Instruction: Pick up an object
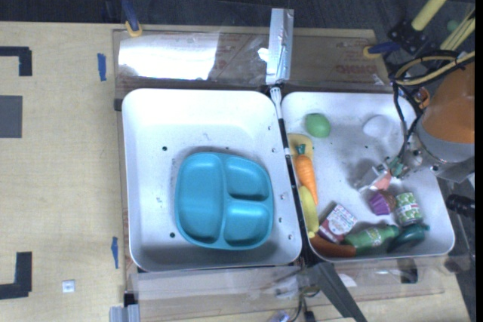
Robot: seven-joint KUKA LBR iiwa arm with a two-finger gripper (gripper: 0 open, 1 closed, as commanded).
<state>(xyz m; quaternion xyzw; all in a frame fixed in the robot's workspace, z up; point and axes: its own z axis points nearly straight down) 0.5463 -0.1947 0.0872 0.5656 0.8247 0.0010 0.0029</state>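
Lower right of frame: the right bin (355, 256) held a clutter along its near edge, with a red-white packet (339, 222), a green bottle (371, 237), a small green-labelled can (407, 208) and a purple item (381, 202). A carrot (306, 173) lay against the divider. The hand (391, 169) sat low at centre right, just above the purple item; whether it was open, I could not tell. Farther up lay a green lime (318, 125). The left bin (151, 132) carried a blue sectioned tray (224, 199).

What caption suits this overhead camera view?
Robot arm reaching into the right bin of toy food, blue divided plate in the left bin.
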